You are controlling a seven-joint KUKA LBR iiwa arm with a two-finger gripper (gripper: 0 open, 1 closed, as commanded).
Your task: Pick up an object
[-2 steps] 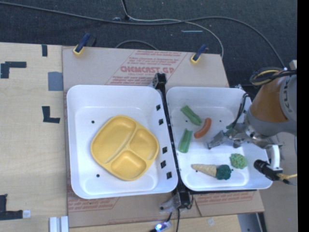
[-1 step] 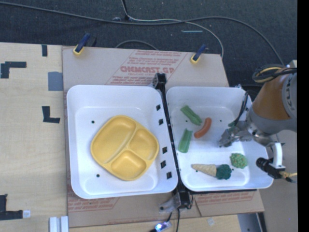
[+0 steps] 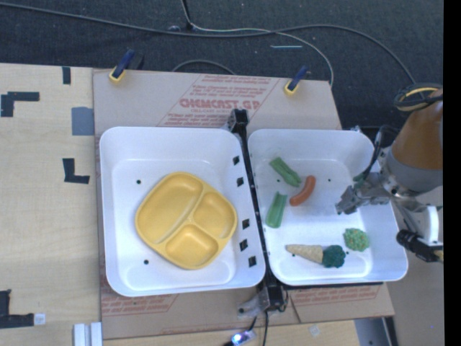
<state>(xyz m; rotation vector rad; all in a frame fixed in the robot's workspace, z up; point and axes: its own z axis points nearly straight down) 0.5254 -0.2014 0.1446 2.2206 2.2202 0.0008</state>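
The right bin point(image 3: 324, 141) holds several toy foods. Two green pods lie near its left side, one point(image 3: 285, 171) higher and one point(image 3: 276, 210) lower. An orange-red sausage point(image 3: 303, 190) lies between them. A light green floret point(image 3: 356, 239) sits at the lower right, with a cream cone point(image 3: 306, 251) capped by a dark green ball point(image 3: 333, 256) beside it. My gripper point(image 3: 351, 200) hangs low over the bin's right side, above the light green floret and to the right of the sausage. Nothing shows in its grasp.
A yellow divided plate point(image 3: 187, 219) lies in the left bin point(image 3: 115, 193). A black divider with clips point(image 3: 248, 193) runs between the bins. Cables point(image 3: 216, 29) trail across the dark floor behind the cardboard sheet point(image 3: 216, 99). The arm's orange band point(image 3: 421, 139) stands at the right.
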